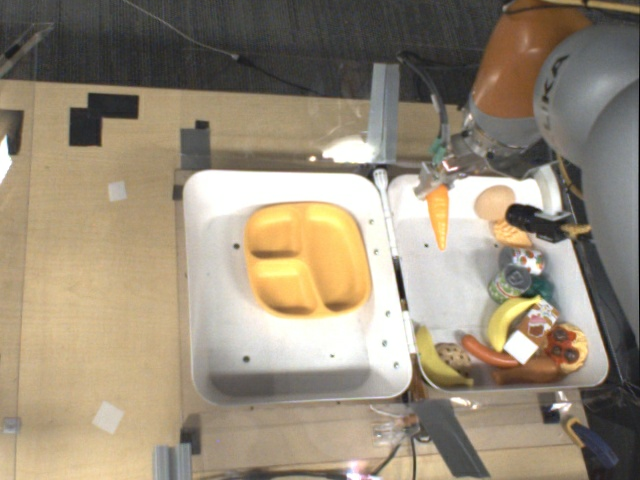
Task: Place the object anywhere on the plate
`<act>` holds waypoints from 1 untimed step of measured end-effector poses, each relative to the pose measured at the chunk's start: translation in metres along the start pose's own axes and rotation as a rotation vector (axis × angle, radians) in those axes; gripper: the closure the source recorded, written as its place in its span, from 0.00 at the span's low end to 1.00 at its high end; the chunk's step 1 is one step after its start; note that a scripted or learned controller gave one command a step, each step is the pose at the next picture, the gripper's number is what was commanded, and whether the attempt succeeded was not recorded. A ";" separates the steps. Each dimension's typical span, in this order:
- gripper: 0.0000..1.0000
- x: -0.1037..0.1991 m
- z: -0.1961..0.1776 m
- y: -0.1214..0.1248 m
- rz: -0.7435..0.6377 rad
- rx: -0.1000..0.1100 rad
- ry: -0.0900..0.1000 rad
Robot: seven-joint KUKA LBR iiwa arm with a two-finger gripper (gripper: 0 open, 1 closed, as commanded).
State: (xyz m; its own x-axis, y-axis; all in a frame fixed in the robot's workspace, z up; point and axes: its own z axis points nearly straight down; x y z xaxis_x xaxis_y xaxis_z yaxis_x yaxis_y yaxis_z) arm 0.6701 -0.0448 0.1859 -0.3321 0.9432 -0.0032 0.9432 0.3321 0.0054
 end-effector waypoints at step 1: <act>1.00 0.061 0.000 0.021 -0.256 -0.001 0.002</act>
State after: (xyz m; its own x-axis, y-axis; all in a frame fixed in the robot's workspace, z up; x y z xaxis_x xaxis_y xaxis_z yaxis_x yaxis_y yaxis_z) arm 0.6698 0.0194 0.1858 -0.5604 0.8282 -0.0025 0.8282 0.5604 0.0057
